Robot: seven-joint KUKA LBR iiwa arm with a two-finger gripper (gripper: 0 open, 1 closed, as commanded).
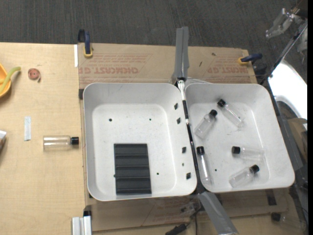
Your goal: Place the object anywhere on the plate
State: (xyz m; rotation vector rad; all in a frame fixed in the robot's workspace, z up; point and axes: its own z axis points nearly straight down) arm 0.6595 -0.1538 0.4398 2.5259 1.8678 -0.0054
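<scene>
A black ribbed rectangular plate (132, 168) lies flat on the floor of the left white bin (98, 102), toward its front. Several clear vials with black caps lie on their sides in the right white bin (266, 106). One vial (228, 111) is at the back and another (206, 123) lies just left of it. A third vial (202, 163) rests along the bin's left wall. Two more lie at the front right, one (247, 152) behind the other (243, 176). Nothing rests on the plate.
Another clear vial (59, 141) lies on the wooden bench left of the bins, near a small white strip (27, 129). Clamps (86, 43) hold the cardboard sheet behind the bins. A slanted pole with a bracket (282, 26) stands at the far right.
</scene>
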